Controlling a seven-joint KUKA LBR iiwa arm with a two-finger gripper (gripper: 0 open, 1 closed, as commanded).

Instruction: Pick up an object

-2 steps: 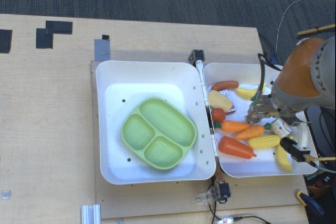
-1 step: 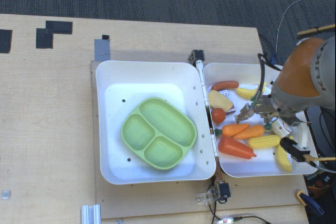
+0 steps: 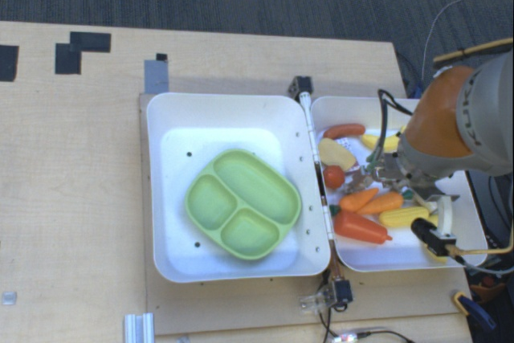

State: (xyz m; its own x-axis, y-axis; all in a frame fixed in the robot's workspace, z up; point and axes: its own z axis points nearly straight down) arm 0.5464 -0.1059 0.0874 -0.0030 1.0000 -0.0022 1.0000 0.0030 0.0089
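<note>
The tool (image 3: pixel 391 171) is down inside the right bin (image 3: pixel 474 233), low among the toy food, under the arm's orange band (image 3: pixel 438 120) and grey wrist. Its fingers are hidden by the wrist and clutter, so I cannot tell whether it is wide, narrow or closed on anything.

Just beside it lie an orange carrot-like piece (image 3: pixel 371 201), a yellow piece (image 3: pixel 404 217) and a red-orange pepper-like piece (image 3: pixel 361 229). Toward the bin's left wall sit a small red tomato (image 3: pixel 332 177) and a pale yellow piece (image 3: pixel 336 153); farther back are a red sausage shape (image 3: pixel 345 130) and another yellow piece (image 3: pixel 377 142) (partly covered by the arm).

The left bin (image 3: pixel 173 173) holds a green divided plate (image 3: pixel 243 204), lying flat with three compartments. Both bins sit side by side on the light wooden table (image 3: pixel 72 197).
</note>
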